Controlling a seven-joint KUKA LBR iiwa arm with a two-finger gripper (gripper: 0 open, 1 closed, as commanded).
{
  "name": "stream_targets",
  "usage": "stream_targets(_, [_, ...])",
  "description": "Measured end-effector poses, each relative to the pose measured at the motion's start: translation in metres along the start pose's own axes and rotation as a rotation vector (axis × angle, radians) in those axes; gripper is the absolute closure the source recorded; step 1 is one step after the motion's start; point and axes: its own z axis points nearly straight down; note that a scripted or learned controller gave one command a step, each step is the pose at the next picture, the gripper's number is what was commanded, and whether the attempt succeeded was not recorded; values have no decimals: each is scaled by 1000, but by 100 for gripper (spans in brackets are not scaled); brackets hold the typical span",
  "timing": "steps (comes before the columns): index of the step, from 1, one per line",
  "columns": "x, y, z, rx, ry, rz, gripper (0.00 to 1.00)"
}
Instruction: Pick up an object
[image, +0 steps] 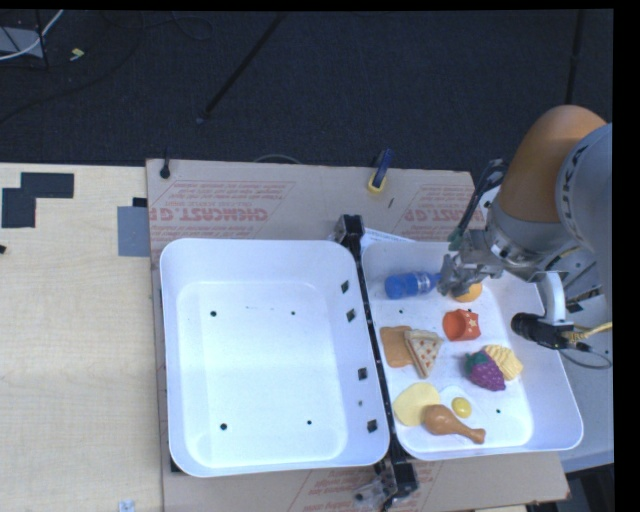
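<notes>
White plastic makes up both shallow bins: the left bin (190, 300) and the right bin (545, 400) sit side by side on a sheet of brown cardboard (250, 205), their inner rims touching along a black clamp strip. The grey arm's gripper (462, 275) hangs low near the right bin's far edge, just beside a blue plastic bottle (406, 286) lying on its side, and right over a small orange-yellow piece (468, 293). From here I cannot tell how wide its fingers stand or whether they hold anything.

I count seven toys in the right bin: that bottle, the orange-yellow piece, one red pepper-like toy (461, 324), one sandwich wedge (413, 349), one purple grape bunch (487, 371), one fried egg (415, 404) and one drumstick (452, 422). They crowd the bin's middle; bare floor stays along its right rim.
</notes>
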Motion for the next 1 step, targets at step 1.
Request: stream_targets(1, [-53, -62, 65, 10, 3, 2, 100])
